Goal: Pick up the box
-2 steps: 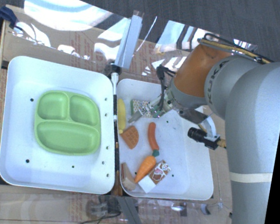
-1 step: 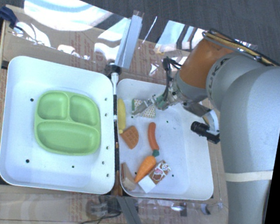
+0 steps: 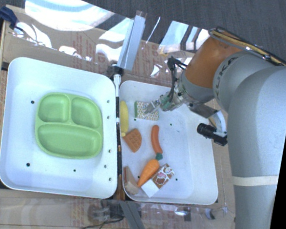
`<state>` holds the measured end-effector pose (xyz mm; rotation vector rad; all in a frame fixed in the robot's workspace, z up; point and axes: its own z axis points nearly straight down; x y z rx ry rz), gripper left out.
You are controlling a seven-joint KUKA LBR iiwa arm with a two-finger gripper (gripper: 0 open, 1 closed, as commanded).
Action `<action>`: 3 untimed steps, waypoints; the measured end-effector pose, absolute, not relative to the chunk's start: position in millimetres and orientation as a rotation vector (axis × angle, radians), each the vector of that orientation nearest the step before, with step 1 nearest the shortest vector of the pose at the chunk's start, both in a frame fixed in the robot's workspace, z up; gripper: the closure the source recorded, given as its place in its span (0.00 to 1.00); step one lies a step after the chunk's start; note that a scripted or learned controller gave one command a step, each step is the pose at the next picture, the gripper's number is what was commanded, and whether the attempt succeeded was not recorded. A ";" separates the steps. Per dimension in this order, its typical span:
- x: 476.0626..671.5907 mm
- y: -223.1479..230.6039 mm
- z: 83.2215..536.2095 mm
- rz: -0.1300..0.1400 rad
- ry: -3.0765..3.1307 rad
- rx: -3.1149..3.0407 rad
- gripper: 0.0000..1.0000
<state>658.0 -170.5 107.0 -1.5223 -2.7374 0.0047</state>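
Low in the right bin (image 3: 195, 192), the box (image 3: 159, 179) is lying beside the toy carrot (image 3: 149, 171), not yet lifted. Jaws (image 3: 154, 106) are being held far from it, over a patterned packet (image 3: 146, 110); whether they are spread cannot be told.

A green divided tray (image 3: 70, 126) is seen lying in the left white bin (image 3: 8, 164). In the right white bin (image 3: 198, 176) a yellow banana (image 3: 124, 118) is laid along the left wall, with a waffle-like brown piece (image 3: 133, 139) just beside it. A sausage (image 3: 155, 139) is placed near the middle, and a carrot (image 3: 149, 171) is seen below it, near the front wall
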 end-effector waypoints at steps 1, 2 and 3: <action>657.7 -104.8 268.8 0.000 -2.894 -1.231 1.00; 628.6 -114.7 262.5 0.002 -3.097 -0.522 1.00; 628.5 -115.0 262.5 0.002 -3.097 -0.522 0.00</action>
